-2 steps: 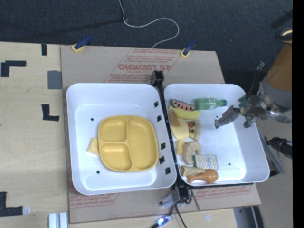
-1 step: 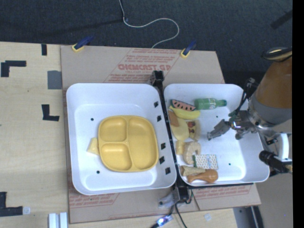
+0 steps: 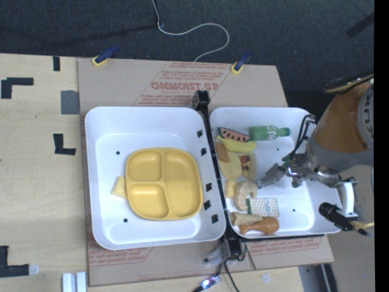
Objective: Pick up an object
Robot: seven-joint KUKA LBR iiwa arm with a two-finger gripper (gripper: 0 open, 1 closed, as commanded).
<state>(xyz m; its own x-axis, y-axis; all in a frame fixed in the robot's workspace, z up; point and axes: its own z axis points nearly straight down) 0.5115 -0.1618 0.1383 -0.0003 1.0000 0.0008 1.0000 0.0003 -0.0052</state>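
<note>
Nearest the camera, along the near edge of the right white bin, lies a brown drumstick-shaped toy, and just beyond it, touching or nearly so, a small white packet with green dots. A pale bread-like piece sits beside that packet, close to the divider between the bins. Further in, a yellow flat pouch with a printed label rests against the left wall of this bin, with a yellow banana-shaped toy and a red watermelon slice toy above it. A green plastic bottle with a white cap lies on its side near the far edge.

The grey two-finger gripper hangs low in the middle of the right bin, its tip angled toward the cluster by the divider, near the bread-like piece and the pouch. Whether it stands open or closed cannot be told from this angle, and no object is seen caught in it. The orange-banded arm fills the right side of the bin.

In the left white bin, a yellow three-compartment plastic plate sits at the centre, with a pale yellow wedge poking out from under its left rim.

As a judgement, the pick is not yet done: every object rests on a bin floor. The approach seems under way; the grasp and lift are left.
</note>
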